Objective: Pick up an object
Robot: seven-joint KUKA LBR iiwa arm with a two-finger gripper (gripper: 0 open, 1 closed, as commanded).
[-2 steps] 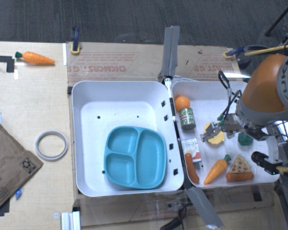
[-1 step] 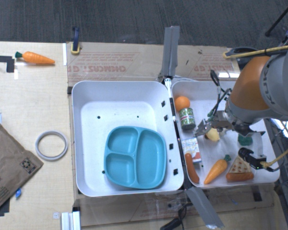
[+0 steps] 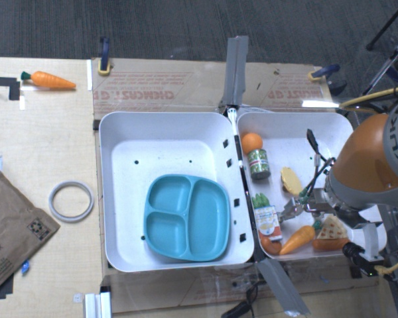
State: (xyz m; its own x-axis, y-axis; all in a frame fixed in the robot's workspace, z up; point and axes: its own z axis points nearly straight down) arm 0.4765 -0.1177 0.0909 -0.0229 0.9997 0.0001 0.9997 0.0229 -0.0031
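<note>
The right bin (image 3: 285,121) holds an orange ball (image 3: 252,142), a green-topped jar (image 3: 259,164), a yellow piece (image 3: 292,181), a small carton (image 3: 266,218), a toy carrot (image 3: 297,239), a toast-like wedge (image 3: 331,232) and a black spoon (image 3: 312,142). My gripper (image 3: 296,209) is low in this bin, between the yellow piece and the carrot, just right of the carton. The arm's orange band (image 3: 366,161) covers the bin's right side. I see nothing clearly held.
In the left bin (image 3: 109,177) lies a blue divided plate (image 3: 187,217). Outside the bins, on the bench at left, are another toy carrot (image 3: 50,80), a tape ring (image 3: 71,200) and a cardboard box (image 3: 10,234). A grey divider bar (image 3: 236,71) runs between the bins.
</note>
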